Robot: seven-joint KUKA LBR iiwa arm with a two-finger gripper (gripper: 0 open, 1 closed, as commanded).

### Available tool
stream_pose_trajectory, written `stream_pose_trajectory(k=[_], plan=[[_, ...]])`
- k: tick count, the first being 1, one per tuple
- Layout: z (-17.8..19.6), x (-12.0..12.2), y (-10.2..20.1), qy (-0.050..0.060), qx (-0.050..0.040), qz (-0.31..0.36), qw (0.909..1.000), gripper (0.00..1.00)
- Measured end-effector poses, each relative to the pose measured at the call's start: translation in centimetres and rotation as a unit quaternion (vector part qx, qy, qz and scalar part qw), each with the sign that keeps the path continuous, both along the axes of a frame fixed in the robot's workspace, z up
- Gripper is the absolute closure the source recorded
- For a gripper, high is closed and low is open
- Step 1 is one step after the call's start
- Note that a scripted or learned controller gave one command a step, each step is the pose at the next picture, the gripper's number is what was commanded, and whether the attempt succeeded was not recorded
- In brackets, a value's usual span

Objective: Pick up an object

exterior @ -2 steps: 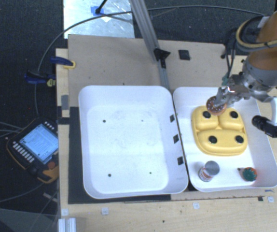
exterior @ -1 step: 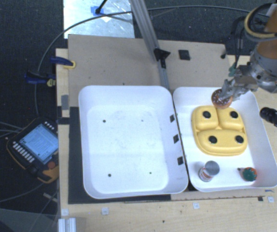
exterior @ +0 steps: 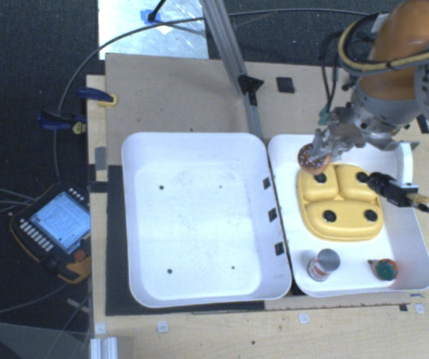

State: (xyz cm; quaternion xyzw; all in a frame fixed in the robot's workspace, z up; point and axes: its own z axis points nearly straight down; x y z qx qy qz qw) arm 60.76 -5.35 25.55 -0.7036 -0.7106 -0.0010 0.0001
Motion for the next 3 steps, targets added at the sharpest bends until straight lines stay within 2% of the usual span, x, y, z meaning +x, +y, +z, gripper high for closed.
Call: stream_pose_trajectory(k=[1,3], plan=[[-1.5,-0.6,4.9,0.000,-0.0004,-0.001,1.0000,1.00],[-3.2,0.2,15.1,0.000,0.0000,0.000,1.0000,1.00]])
